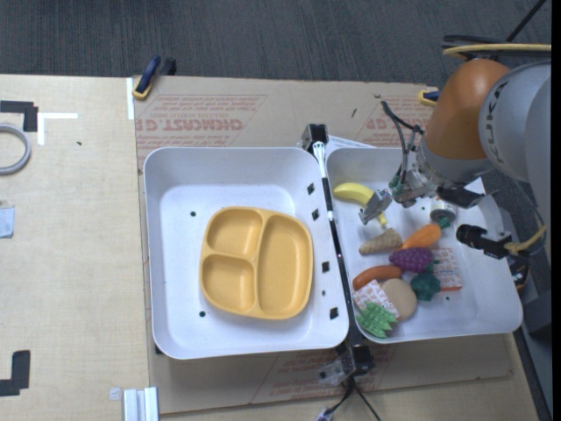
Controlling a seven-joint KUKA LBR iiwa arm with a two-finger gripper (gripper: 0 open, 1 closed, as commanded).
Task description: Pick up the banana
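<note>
The yellow banana (353, 193) lies in the right bin (491, 310), near its upper left corner. My gripper (379, 207) hangs just to the right of the banana's end and slightly below it, its grey fingers pointing down to the left. Nothing shows between the fingers, and the banana rests on the bin floor. The arm with its orange band (469, 112) reaches in from the upper right.
Below the gripper lie a beige cone (380, 243), a carrot (422, 236), purple grapes (411, 258), a red sausage (376, 276), a tan round piece (400, 297), green pieces (377, 319). The left bin (166, 235) holds a yellow divided plate (258, 262).
</note>
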